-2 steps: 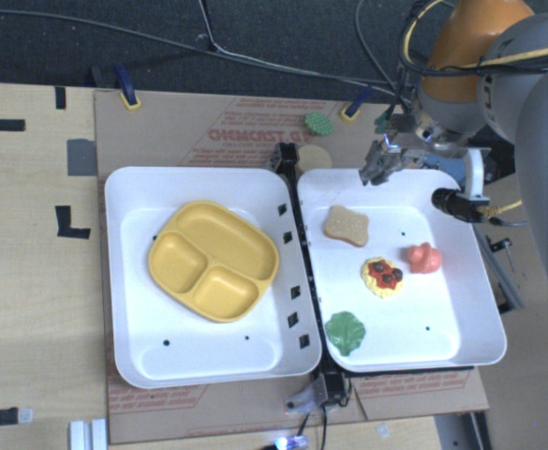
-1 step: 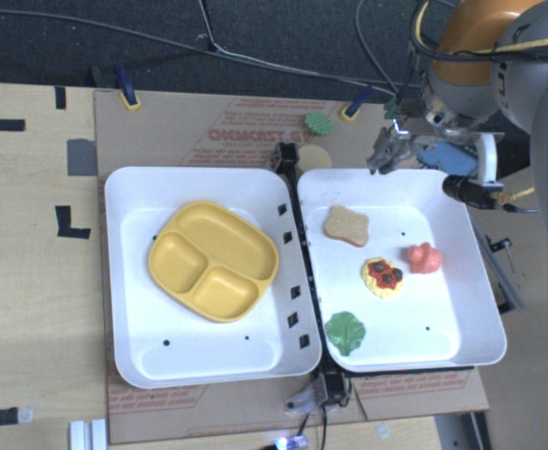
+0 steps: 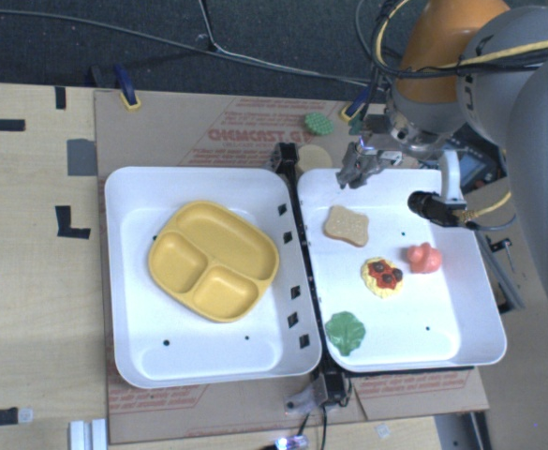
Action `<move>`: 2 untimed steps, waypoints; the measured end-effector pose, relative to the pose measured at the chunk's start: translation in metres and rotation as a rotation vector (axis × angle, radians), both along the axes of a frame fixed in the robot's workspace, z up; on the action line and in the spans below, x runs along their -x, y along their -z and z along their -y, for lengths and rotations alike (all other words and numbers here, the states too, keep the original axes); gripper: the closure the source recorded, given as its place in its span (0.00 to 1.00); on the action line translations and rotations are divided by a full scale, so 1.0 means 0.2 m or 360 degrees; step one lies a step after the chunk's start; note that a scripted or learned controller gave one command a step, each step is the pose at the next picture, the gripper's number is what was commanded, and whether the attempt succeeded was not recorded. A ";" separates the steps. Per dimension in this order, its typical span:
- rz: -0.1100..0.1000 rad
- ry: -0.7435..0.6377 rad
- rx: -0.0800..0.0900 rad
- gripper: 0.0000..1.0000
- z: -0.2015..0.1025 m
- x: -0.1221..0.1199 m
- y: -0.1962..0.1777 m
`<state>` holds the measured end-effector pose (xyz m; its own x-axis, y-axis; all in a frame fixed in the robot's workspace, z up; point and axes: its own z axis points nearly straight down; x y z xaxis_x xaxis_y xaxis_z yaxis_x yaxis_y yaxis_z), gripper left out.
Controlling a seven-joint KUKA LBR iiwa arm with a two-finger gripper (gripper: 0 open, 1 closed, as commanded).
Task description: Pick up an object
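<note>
In the right bin (image 3: 461,340) lie a tan slice of toast (image 3: 347,226), a small yellow pizza piece with red topping (image 3: 382,277), a pink lump (image 3: 423,258) and a green broccoli piece (image 3: 345,332). My gripper (image 3: 355,172) hangs over the bin's far left corner, above and just beyond the toast, with nothing visible between its fingers. It looks raised off the bin floor and touches none of the objects.
The left bin (image 3: 128,195) holds a yellow divided plate (image 3: 214,261). A green toy (image 3: 318,123) lies on the cardboard beyond the bins. Black clips line the wall between the two bins. The arm's body covers the right bin's far right corner.
</note>
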<state>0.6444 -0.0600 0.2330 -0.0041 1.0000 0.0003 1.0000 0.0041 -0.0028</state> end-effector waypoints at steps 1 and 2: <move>0.0000 0.0001 0.0001 1.00 -0.26 0.03 0.04; 0.0001 -0.0004 -0.0001 1.00 -0.53 0.07 0.02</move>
<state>0.6299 0.0450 0.2288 -0.0065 1.0000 0.0011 1.0000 0.0065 -0.0023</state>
